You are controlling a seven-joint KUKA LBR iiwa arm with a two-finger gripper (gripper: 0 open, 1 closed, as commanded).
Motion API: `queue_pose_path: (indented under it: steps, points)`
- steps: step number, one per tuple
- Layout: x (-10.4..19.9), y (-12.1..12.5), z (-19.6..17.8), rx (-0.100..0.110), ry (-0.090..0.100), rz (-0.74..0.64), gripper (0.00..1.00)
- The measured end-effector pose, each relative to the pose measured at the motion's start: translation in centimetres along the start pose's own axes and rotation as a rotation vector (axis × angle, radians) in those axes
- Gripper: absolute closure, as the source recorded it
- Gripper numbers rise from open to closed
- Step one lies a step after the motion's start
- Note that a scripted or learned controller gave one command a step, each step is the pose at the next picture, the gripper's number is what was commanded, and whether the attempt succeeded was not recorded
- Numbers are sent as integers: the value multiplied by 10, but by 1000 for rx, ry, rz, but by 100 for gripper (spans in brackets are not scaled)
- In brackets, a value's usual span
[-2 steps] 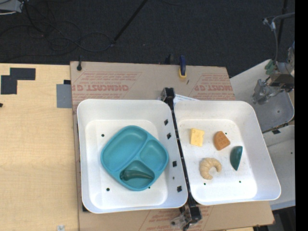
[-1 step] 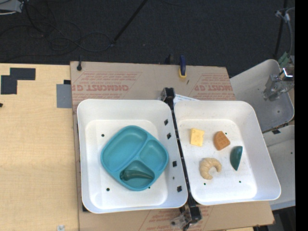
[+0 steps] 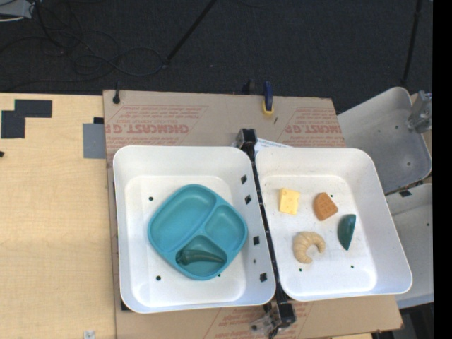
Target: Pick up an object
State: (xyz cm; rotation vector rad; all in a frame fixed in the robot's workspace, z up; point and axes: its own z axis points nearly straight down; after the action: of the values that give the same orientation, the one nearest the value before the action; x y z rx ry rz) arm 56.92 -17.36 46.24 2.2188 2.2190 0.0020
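Because the right edge cuts off the pale grey panel and the small metal part above it, I cannot tell what either belongs to, nor whether the gripper is spread or closed.

On the side the arm reaches in from lies the right bin, and the loose objects are all there. A yellow block sits farthest from that side, near the divide between the bins. Just beside it, toward the arm's side, is an orange-brown lump with a rounded top. A dark teal wedge lies nearest the arm's side, narrowing to a point at its near end. A pale tan curled piece, shaped like a croissant, rests between the block and the wedge, toward the near wall. None of the four touches another.

Beyond them, in the left bin, a teal divided plate lies turned at an angle. Something dark teal lies in its near compartment; its colour is so close to the plate's that its shape is hard to make out.

Brown cardboard shows under both bins, its printing too small to read, with a blue clamp on its far edge.
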Motion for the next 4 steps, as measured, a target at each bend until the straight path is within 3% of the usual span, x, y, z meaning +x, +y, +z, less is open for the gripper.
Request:
queue_pose_path:
  steps: [1,2,3,4]
  points:
    - [-20,16,-63,-1,-1,0,100]
    - [7,-91,-76,8,4,-1,100]
    - [-42,-79,-75,6,0,3,100]
    - [7,-88,164,23,9,-1,100]
